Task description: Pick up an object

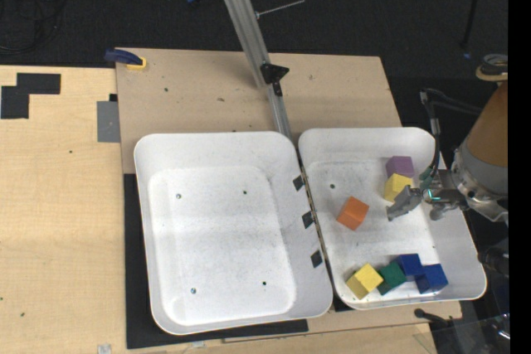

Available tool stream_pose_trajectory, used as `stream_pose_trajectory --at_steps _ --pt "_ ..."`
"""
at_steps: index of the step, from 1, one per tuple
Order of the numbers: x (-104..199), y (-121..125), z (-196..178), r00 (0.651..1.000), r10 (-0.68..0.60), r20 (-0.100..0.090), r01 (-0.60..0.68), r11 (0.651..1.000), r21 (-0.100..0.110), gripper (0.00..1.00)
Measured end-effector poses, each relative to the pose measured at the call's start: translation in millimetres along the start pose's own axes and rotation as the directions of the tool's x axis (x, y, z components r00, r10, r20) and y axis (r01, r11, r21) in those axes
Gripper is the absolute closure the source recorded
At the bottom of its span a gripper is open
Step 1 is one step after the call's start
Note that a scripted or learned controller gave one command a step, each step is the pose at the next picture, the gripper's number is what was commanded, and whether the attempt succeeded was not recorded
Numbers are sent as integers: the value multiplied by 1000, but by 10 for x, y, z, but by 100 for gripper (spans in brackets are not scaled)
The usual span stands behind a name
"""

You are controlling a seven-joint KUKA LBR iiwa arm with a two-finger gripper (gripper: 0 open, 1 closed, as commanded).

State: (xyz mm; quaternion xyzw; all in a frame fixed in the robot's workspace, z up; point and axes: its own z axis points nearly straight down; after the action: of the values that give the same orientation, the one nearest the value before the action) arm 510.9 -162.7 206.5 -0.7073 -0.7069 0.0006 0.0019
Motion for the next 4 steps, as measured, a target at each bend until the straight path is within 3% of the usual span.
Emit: stream_pose_trajectory --at_steps 1,2,3,4 --pt "-6 -1 -1 1000 3 0 -3 1000 -1 0" --pt "58 -15 631 1000 1 -2 -1 1000 6 0" --pt "61 -13 1144 1000 2 1 -2 1000 -2 0" --pt "54 -19 1035 1000 8 -1 -8 1000 0 100"
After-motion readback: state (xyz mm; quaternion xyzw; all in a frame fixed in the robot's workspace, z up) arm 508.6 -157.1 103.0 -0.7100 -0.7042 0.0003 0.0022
